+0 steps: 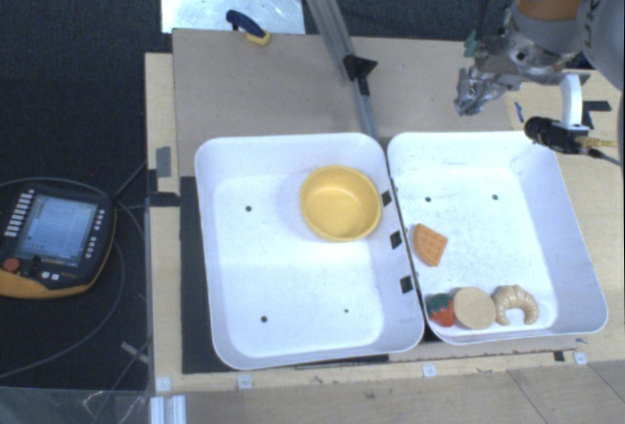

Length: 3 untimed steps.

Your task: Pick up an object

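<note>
Bench (264, 90), bins, tool (476, 100) above.

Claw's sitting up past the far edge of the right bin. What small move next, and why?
Probably bring the claw toward the camera, over the right bin. It hangs beyond the far rim, while the orange piece lies alone on open floor; the croissant and round piece crowd the near wall.

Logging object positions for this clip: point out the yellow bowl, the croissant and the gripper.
yellow bowl (340, 203): camera view, centre of its inside, left bin.
croissant (516, 303): camera view, middle of its curved body, right bin's near corner.
gripper (475, 100): camera view, its tip, above the bench behind the right bin.
</note>
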{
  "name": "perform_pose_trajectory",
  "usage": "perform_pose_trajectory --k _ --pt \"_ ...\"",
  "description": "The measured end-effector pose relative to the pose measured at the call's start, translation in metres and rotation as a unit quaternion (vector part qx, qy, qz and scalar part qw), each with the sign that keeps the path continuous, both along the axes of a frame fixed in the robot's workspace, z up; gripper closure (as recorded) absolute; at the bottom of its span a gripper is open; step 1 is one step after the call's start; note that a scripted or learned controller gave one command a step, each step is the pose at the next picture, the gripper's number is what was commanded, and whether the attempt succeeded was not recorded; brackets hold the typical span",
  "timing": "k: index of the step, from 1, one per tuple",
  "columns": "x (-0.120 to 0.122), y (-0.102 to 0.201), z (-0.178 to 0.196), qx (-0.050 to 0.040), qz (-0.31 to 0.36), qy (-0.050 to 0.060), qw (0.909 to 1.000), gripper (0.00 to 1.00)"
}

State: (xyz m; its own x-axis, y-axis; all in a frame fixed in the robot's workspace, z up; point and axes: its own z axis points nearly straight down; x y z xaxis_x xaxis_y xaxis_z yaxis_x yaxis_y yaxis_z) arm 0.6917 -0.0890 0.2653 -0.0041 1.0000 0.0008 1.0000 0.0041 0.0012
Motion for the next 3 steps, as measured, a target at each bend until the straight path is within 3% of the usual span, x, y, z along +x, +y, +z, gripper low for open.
perform_pose_trajectory --k 3 --pt "0.0 0.148 -0.038 0.0001 0.0 0.0 1.0 1.0"
